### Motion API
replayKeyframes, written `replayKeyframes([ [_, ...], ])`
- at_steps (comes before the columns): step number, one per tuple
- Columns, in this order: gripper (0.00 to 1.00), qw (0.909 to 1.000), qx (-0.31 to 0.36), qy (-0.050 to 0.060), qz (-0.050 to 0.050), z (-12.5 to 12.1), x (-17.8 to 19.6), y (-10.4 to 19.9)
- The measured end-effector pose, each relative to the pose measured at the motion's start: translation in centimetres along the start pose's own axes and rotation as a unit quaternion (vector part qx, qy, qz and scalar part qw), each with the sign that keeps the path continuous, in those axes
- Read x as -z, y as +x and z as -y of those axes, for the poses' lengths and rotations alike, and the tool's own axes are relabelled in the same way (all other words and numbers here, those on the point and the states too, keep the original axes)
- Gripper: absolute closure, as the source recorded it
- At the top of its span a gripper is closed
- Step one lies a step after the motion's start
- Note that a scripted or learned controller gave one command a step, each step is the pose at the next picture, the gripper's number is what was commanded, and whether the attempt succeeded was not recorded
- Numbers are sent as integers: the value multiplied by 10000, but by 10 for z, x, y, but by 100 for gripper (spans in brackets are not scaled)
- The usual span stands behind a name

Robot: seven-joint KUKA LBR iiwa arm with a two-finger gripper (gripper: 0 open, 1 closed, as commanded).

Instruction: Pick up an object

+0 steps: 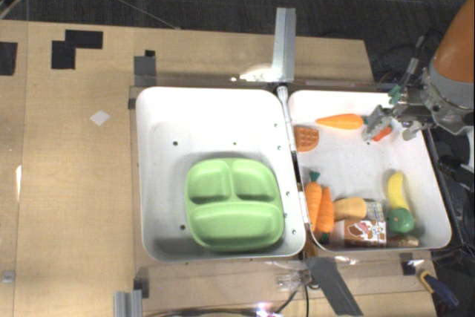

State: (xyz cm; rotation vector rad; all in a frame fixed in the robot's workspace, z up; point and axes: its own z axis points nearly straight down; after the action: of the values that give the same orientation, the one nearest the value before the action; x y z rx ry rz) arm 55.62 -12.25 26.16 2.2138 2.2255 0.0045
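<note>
Right, status below.
Left bin: holds a green tray lying flat, likely the drop side, nothing on it.
Right bin: pick side. Carrot near the top wall, waffle by the divider, two more carrots, banana, green ball and a brown packet crowded along the bottom wall.
Claw: hovers at the bin's top right, just right of the top carrot's tip; something small and red sits at its tips.
Claw state: can't tell how wide it stands, or whether it grips anything.
Target guess: top carrot, lying apart from the clutter, easiest grab.
</note>
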Motion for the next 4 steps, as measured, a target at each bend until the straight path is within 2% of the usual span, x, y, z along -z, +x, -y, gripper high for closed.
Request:
replayKeyframes([
  [1,0,9997,262,2,3,-57,-91,-24],
  [2,0,9996,285,-41,18,-74,-172,-62],
  [3,0,9986,519,43,-36,-113,-172,-79],
  [4,100,9985,548,-20,9,-116,-160,-80],
])
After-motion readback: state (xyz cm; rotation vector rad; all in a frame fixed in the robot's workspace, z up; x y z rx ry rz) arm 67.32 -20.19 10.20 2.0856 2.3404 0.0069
